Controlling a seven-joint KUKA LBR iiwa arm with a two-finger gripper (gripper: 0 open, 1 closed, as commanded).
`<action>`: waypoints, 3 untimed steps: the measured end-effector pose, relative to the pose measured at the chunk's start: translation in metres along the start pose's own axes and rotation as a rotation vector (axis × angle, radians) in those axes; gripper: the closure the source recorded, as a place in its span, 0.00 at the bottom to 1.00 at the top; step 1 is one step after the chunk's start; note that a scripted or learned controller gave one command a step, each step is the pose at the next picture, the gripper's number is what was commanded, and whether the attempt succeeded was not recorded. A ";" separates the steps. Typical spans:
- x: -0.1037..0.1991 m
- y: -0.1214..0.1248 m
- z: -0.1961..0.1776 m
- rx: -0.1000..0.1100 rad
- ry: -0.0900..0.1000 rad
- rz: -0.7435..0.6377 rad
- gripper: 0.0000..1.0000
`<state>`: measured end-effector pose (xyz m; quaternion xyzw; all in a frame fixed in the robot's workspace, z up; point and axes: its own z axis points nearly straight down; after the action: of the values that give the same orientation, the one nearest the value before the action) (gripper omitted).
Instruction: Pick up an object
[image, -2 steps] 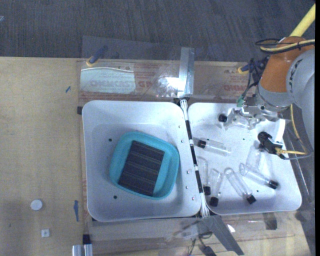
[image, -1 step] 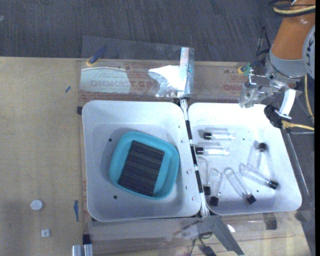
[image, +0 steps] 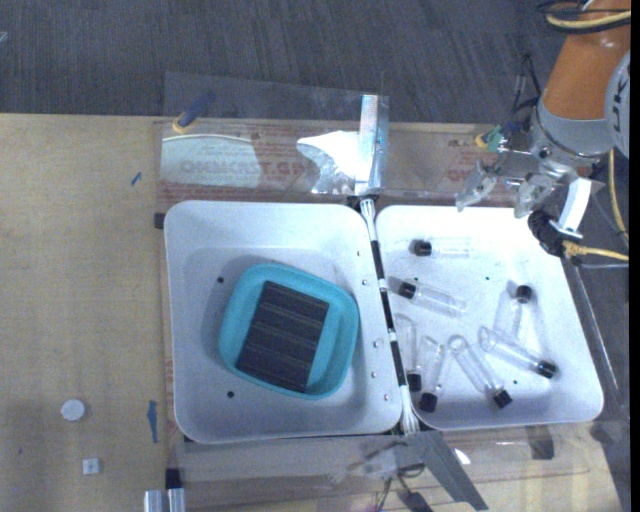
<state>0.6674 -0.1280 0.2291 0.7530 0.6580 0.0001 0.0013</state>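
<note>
The arm (image: 590, 70) comes in from the right, its orange band high above the far right corner of the right bin (image: 585, 350). The gripper (image: 497, 198) hangs over that bin's far edge, its two fingers spread apart with nothing between them.

Below it, the right bin holds a scatter of clear vials with black caps. One vial (image: 440, 247) lies near the far edge, closest to the gripper but apart from it. Another (image: 430, 294) lies close to the bin's left edge, about halfway down. A third (image: 515, 310) sits toward the right side, and a fourth (image: 518, 354) lies just nearer than that, cap pointing to the near right corner. More vials (image: 455, 370) bunch together along the near edge (how many exactly, I cannot tell, since they overlap).

The left bin (image: 190, 250) carries a teal tray (image: 340, 345) in its middle, with a dark ribbed slab (image: 285, 333) lying inside it.

Clear plastic wrap (image: 270, 150) lies on the bench beyond both bins.
</note>
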 end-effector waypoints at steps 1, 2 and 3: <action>-0.041 -0.090 0.059 0.002 0.002 -0.192 0.00; -0.083 -0.092 0.135 0.000 0.001 -0.168 0.00; -0.020 -0.075 0.140 -0.008 0.001 -0.207 0.00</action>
<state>0.5907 -0.1385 0.0886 0.6811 0.7322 0.0031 0.0038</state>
